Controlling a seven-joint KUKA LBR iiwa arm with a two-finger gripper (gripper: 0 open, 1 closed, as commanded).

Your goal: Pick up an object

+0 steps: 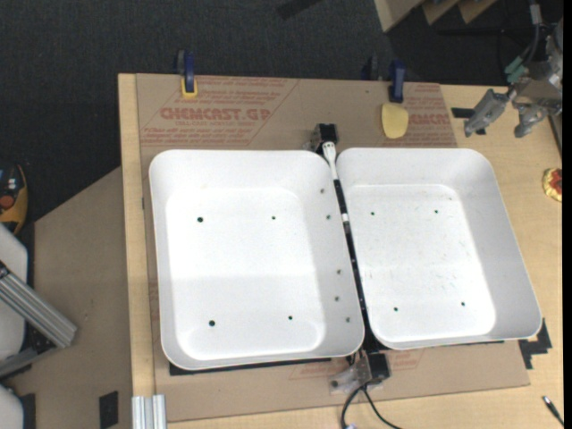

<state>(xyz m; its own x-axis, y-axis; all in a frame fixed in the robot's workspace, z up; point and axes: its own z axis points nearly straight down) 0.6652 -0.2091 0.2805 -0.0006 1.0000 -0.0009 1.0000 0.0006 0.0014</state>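
Grey jaws (502,120) hang spread apart, holding nothing, beyond the right bin's (500,329) far corner.

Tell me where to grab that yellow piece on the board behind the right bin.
Probably from straight above, pinching the yellow piece across its left and right sides. It lies flat on the board, and the blue clamp crowds its far end, so the sides look freer.

grey metal gripper (502,119) fingers
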